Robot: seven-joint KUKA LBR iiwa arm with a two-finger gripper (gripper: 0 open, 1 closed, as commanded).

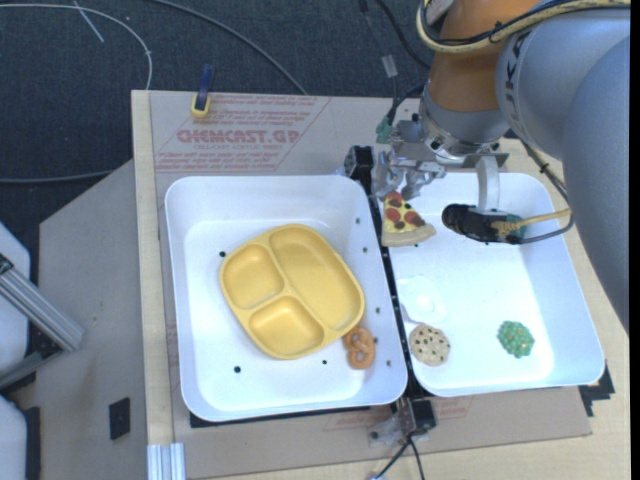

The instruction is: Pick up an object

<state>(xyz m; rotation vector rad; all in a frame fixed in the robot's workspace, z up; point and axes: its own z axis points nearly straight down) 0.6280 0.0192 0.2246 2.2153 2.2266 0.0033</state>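
— The fingers (400,180): spread or pressed together?
— I cannot tell. They point down just above the tip of the pizza (405,220), and I can't make out whether they touch it.
— Then take the rest from the biggest down.
— The counter (150,268) carries two bins side by side. The arm (560,78) reaches in from 2 o'clock and bends down over the wall the bins share.
— And the bins?
— The left bin (182,268) holds a yellow tray (292,290) with three compartments, near its middle. The right bin (480,288) holds the small things.
— Where is the pizza, exactly?
— At 10 o'clock in the right bin, tight against the shared wall, crust toward 6 o'clock.
— The others?
— The cookie (429,344) lies at 7 o'clock in the right bin. The broccoli (516,338) lies at 5 o'clock, well apart from the cookie. The pretzel (359,347) is in the left bin, at the tray's 4 o'clock and touching its rim.
— Anything smaller?
— A blue clamp (204,93) at 11 o'clock on the counter's edge.
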